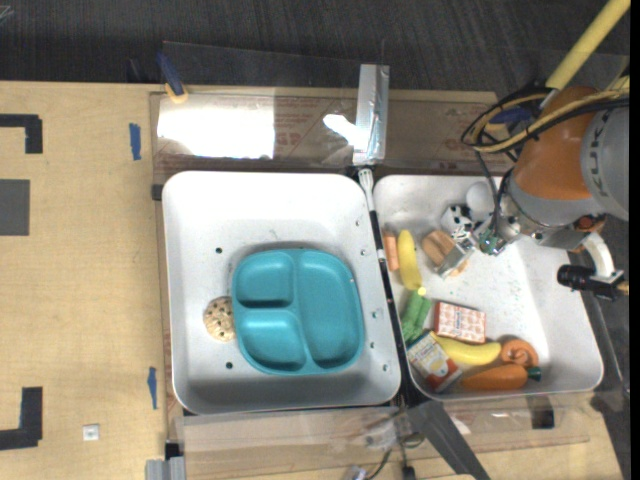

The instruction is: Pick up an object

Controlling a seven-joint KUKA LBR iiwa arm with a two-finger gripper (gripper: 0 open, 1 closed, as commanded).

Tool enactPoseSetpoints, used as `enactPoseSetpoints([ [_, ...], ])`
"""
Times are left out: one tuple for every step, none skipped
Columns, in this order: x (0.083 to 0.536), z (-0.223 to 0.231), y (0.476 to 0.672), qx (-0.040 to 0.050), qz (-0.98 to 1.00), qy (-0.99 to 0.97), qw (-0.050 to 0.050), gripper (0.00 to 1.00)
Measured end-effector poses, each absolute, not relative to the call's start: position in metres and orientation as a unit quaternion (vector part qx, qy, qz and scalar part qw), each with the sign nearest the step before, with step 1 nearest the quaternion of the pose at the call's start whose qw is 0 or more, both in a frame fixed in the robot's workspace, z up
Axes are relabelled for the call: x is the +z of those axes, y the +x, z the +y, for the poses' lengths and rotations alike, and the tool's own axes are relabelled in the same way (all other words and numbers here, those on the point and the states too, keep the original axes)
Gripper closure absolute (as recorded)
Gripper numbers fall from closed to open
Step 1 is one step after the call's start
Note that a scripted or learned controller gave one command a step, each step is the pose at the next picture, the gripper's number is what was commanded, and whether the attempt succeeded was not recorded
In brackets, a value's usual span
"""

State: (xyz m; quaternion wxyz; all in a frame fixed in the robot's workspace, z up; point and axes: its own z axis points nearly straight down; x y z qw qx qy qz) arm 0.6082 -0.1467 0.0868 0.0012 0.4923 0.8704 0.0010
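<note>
The right bin (560, 308) holds several toy foods. A yellow corn-like piece (408, 258) and a thin orange piece (392, 251) lie by its left wall. A tan bread-like piece (437, 247) sits next to them. Lower down are a green item (415, 316), a red and white box (459, 321), a banana (470, 352) and an orange carrot (495, 376). My gripper (468, 230) hangs low over the bin's upper middle, just right of the tan piece. The arm's orange band (560, 163) is above it.
The left bin (190, 228) carries a teal divided plate (297, 310) with a cookie (219, 318) at its left side. A clear panel (260, 118) and a metal post (372, 108) stand behind the bins. Cables (510, 118) loop near the arm.
</note>
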Motion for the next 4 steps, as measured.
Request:
enactPoseSetpoints([
  [0.087, -0.122, 0.559, 0.0012, 0.862, 0.508, 0.002, 0.00],
  [0.087, -0.118, 0.625, -0.0023, 0.812, 0.583, -0.004, 0.00],
  [0.098, -0.118, 0.628, -0.0002, 0.814, 0.581, 0.003, 1.00],
  [0.189, -0.052, 0.639, 0.0036, 0.766, 0.643, 0.004, 1.00],
])
